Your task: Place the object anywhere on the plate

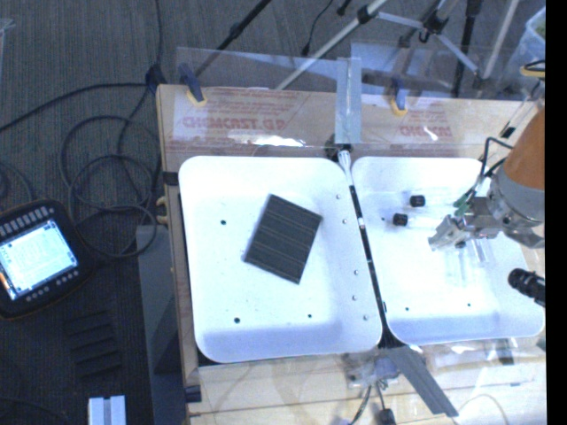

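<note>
Two small dark objects (407, 211) lie in right bin (443, 317), plate (283, 237) in left bin (221, 317), tool (465, 246) just beside them, grip state unclear; probably light, stiff, pinch across the middle.

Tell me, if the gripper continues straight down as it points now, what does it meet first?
Probably the bare white floor of the right bin. The gripper points down over it; the two small dark objects lie apart to its left. Depth is unclear.
</note>
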Controlling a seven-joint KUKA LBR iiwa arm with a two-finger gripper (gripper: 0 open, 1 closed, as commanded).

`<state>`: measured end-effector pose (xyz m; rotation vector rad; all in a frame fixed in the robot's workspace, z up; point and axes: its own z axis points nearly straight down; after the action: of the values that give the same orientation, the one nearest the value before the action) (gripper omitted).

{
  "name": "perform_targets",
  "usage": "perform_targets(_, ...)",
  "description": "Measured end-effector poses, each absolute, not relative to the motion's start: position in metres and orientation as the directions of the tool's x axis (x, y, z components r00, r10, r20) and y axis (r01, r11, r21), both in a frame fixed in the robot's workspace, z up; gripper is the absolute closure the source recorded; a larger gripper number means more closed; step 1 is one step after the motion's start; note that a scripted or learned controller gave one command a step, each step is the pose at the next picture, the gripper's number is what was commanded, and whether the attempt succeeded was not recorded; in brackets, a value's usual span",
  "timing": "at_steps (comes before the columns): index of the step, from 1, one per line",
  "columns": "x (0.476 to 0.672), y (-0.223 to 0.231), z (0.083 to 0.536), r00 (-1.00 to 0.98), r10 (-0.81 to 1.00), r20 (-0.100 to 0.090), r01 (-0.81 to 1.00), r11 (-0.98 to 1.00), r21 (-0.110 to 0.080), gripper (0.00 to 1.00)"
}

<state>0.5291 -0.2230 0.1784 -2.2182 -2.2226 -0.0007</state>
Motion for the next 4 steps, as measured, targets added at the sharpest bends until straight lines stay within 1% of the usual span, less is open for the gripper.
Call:
perform_targets(1, 0.568, -0.169, 0.169, 0.139, 0.990, 0.000, 0.990, -0.139, -0.003, 1.00)
perform_targets(2, 0.594, -0.135, 0.110, -0.120, 0.993, -0.012, 0.993, 0.120, 0.006, 1.00)
perform_targets(3, 0.633, -0.123, 0.097, 0.028, 0.999, -0.031, 0.999, -0.028, 0.017, 1.00)
perform_targets(4, 0.653, -0.123, 0.096, 0.143, 0.989, -0.023, 0.990, -0.143, 0.010, 1.00)
